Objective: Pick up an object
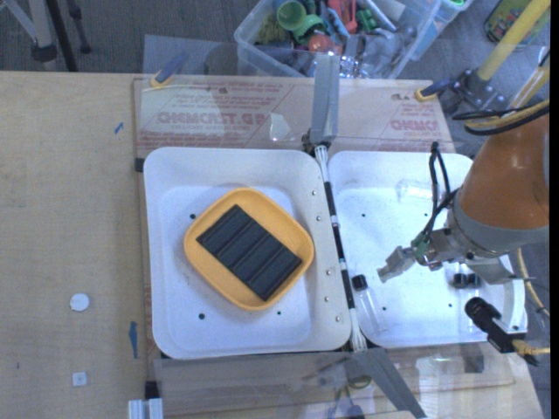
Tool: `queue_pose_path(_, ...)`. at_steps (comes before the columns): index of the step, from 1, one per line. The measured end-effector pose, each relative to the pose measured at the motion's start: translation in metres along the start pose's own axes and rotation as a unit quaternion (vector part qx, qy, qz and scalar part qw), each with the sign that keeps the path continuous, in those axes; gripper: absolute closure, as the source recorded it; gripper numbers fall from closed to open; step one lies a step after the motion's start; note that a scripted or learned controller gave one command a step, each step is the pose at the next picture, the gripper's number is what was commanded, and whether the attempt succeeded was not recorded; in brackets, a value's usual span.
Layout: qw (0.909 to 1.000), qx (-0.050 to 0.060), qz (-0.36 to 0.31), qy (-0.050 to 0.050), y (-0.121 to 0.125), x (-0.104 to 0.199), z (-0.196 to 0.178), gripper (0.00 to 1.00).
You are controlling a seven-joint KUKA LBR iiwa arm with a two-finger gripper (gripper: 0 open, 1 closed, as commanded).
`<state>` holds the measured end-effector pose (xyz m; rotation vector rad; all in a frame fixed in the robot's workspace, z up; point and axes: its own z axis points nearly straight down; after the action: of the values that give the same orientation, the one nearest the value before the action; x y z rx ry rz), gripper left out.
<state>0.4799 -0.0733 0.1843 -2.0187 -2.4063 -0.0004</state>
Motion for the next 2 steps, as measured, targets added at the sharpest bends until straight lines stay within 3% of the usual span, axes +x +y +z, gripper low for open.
queue_pose_path(1, 0.9964, -0.002, -0.085, -0.001, 0.053, 0.011, -0.057, 0.0)
queue_pose_path(2, 0.9911, -0.002, -0.133, -0.001, 0.093, 0.047, -0.031, 0.0)
